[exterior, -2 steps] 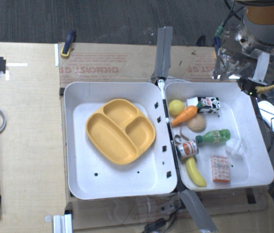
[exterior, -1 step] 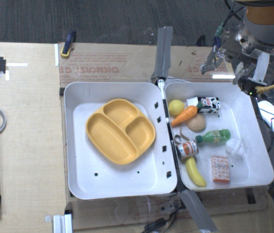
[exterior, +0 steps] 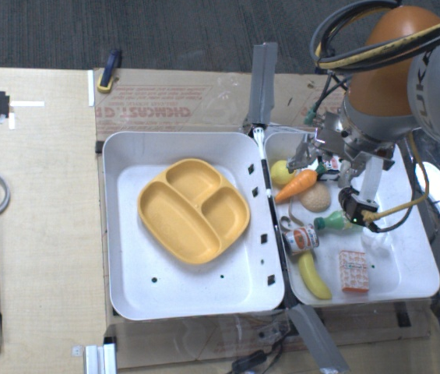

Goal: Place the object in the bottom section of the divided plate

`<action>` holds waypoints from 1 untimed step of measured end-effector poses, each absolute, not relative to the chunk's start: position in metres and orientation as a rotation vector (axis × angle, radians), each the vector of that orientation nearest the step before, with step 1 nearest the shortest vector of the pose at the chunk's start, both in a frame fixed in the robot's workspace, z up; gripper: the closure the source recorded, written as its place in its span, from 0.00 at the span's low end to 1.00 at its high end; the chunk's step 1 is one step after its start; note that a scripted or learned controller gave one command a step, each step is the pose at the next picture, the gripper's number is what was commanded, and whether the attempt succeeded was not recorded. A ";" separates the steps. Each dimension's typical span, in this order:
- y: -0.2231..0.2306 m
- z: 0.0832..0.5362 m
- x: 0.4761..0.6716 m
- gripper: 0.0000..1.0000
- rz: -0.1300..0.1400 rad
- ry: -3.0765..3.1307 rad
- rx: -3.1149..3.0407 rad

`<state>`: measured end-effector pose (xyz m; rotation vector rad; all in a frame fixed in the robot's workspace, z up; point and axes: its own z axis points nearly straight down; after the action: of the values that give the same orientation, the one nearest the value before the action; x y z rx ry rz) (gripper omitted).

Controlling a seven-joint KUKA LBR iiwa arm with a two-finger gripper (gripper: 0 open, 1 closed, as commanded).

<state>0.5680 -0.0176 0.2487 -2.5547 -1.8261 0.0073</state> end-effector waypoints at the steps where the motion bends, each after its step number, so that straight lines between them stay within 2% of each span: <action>1: 0.003 0.190 0.637 0.00 0.006 -1.517 -2.751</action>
<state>0.6367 0.0031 0.1904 -2.7511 -1.5171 0.0064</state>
